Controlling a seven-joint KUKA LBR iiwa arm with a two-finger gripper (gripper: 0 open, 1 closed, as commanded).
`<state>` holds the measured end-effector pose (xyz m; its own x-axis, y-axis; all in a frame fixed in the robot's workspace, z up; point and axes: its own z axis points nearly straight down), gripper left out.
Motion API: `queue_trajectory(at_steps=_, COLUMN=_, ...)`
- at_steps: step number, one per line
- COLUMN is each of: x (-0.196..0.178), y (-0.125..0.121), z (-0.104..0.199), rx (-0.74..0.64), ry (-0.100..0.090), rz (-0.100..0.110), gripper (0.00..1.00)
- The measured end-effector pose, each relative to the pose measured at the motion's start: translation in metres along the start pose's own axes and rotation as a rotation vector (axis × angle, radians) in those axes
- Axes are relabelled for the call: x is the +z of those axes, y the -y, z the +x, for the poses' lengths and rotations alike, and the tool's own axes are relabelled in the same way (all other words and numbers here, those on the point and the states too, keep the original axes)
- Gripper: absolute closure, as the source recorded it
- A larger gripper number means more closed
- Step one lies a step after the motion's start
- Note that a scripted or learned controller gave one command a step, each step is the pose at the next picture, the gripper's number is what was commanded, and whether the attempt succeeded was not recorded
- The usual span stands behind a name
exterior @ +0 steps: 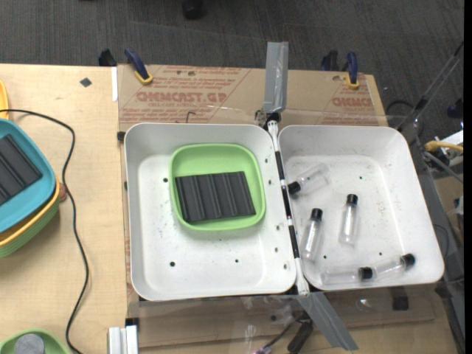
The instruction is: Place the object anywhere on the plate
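Two white bins side by side on the tabletop (59,279). Left bin (147,264) holds a green plate (215,159) toward its far side, with a dark ribbed mat (215,196) lying on it. Right bin (398,198) holds clear vials with black caps: one vial (306,178) near the divider, far side; two vials (313,231) and (348,217) upright-ish in the middle; two more (387,266) lying along the near wall. No vial on the plate. Hand state: cannot tell. Teal dish stack (22,179) at the left edge, black cable (74,220) beside it.
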<state>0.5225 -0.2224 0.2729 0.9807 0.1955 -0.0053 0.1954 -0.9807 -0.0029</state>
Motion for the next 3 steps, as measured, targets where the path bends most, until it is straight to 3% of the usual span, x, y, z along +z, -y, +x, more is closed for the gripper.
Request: queue_trajectory(at_steps=3, x=-0.004, y=0.009, z=-0.043, rx=-0.001, ry=0.0, rz=-0.001, gripper=0.0)
